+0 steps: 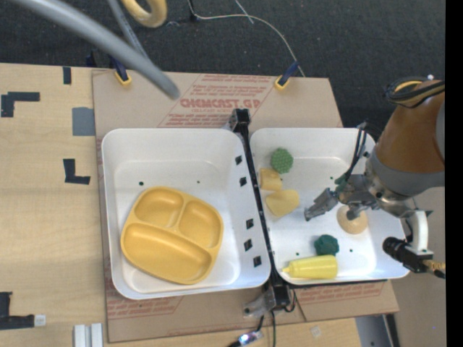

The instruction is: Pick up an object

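The gripper (pixel 346 207) hangs low inside the right bin (pixel 318 139), reaching in from the right; whether it is open or closed cannot be told, and nothing can be seen held in it. A round tan piece (pixel 354 223) lies just beside it. Nearby in the same bin lie a dark green piece (pixel 326 244), a yellow corn cob (pixel 312 267) along the front wall, two pale yellow pieces (pixel 278 194) near the divider, and a green leafy ball (pixel 281 160) behind them. The left bin (pixel 137 147) holds a yellow divided plate (pixel 171 233). Both bins rest on a cardboard sheet (pixel 210 100) on the surface.
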You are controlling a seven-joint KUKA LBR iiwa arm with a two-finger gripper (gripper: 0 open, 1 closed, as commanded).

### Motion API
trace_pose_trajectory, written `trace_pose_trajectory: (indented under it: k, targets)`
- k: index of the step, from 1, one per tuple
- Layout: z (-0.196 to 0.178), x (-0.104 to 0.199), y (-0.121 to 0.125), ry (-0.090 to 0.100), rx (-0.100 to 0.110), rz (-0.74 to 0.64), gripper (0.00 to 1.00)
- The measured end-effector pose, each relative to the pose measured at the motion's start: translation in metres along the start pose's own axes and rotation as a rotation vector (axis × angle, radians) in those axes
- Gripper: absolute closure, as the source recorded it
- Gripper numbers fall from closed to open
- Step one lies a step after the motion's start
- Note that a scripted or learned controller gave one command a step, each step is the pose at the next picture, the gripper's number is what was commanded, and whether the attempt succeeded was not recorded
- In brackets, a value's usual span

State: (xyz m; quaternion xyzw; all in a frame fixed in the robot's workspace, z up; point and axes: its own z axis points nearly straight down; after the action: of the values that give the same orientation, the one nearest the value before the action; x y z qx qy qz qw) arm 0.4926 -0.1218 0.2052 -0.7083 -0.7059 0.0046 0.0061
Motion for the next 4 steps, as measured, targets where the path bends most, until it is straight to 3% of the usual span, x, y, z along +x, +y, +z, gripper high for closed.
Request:
trace_pose_trajectory:
  k: [1, 3, 4]
  targets:
    - [-0.006, 0.000, 0.003, -0.002, -0.014, -0.004, 0.00]
    - [0.097, -0.012, 0.005, -0.001, -0.008, -0.004, 0.00]
    - [0.121, -0.012, 0.006, -0.003, -0.013, -0.004, 0.00]
